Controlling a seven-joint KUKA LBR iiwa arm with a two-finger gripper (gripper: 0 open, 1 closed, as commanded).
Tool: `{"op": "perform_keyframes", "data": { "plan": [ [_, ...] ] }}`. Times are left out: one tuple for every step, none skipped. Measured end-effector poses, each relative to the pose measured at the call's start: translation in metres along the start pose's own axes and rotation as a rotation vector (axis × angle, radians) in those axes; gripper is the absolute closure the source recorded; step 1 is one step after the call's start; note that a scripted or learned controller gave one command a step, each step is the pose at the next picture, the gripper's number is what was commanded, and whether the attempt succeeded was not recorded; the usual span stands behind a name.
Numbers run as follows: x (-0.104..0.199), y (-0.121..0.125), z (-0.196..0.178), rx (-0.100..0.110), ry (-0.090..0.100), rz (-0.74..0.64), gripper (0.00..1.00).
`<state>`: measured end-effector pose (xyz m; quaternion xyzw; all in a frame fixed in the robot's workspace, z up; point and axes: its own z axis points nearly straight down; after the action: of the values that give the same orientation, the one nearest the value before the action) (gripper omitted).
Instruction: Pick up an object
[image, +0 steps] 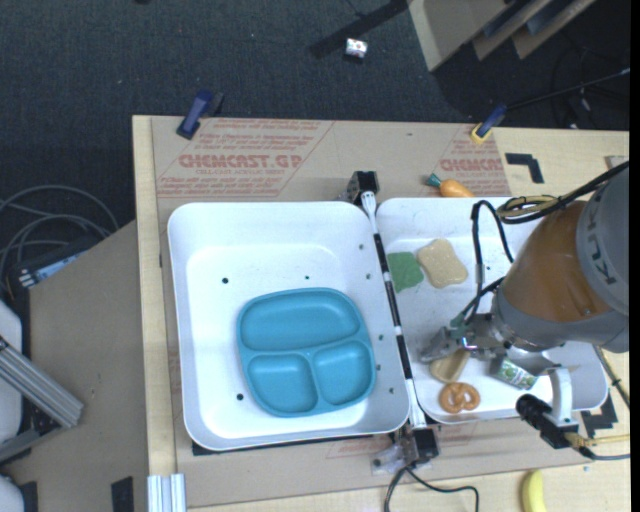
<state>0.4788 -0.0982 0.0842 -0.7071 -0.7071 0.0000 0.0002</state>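
My gripper (452, 345) hangs low over the right bin (425, 213), in its front half, with the grey arm and orange band (555, 265) reaching in from the right. A small tan piece (446, 368) lies directly beneath the gripper's tip, and I cannot tell whether it is touched. A brown pretzel (459, 398) rests just in front of it. Further back lie a tan bread-like slab (442, 263) and a green piece (404, 270). A small green-and-white item (516, 375) sits to the right, partly under the arm.
The left bin (200, 240) holds a blue divided tray (305, 350). A black divider clamp (385, 280) joins the two bins. Outside them, an orange carrot-like toy (452, 186) lies at the back and a yellow banana (533, 492) at the front.
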Motion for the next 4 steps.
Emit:
{"op": "perform_keyframes", "data": {
  "plan": [
    [0.0074,0.0044,0.0,-0.001,0.0,-0.001,0.0],
    [0.0053,0.0069,0.0,-0.001,0.0,0.0,0.0],
    [0.0056,-0.0001,-0.0001,0.002,0.001,0.0,0.0],
    [-0.0022,-0.0001,0.0,0.0,-0.001,0.0,0.0]
  ]
}}
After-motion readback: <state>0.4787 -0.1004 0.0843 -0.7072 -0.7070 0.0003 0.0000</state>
